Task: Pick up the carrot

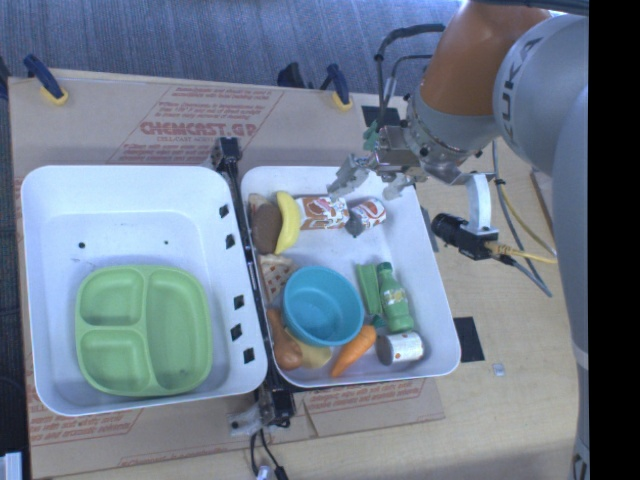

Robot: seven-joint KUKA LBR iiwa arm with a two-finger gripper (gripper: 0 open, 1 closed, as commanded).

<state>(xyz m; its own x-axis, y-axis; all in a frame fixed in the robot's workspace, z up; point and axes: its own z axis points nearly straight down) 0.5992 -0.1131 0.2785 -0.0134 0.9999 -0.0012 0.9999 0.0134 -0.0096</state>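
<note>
- carrot [354,351] sits at the lower edge of the right bin [432,286], lower centre-right of the frame; orange, tapered; long axis runs diagonal, thick end upper right toward the small can [403,348], tip lower left
- carrot is crowded; blue bowl [322,305] touches or overlaps it from above-left; a yellowish piece and a brown potato-like item [288,349] lie just left of the tip; can just beside the thick end; bin wall close below
- green bottle [394,297] lies just above the can, between carrot zone and the back of the bin
- left bin holds a green divided plate [146,328]; well apart from the carrot, not relevant to the grasp
- banana [288,221] and a red-white packet [340,212] lie along the top of the right bin
- gripper [375,175] hangs over the upper edge of the right bin, above the packet; nothing visible between the fingers, so not holding; can't tell whether jaws are spread or closed
- key relation: carrot lies toward lower frame and slightly left of the gripper, across the whole bin, bowl and bottle in between; my read is the move needs a traverse down-frame plus wrist yaw so the jaws close across the diagonal; cleanest access looks like mid-body
</note>
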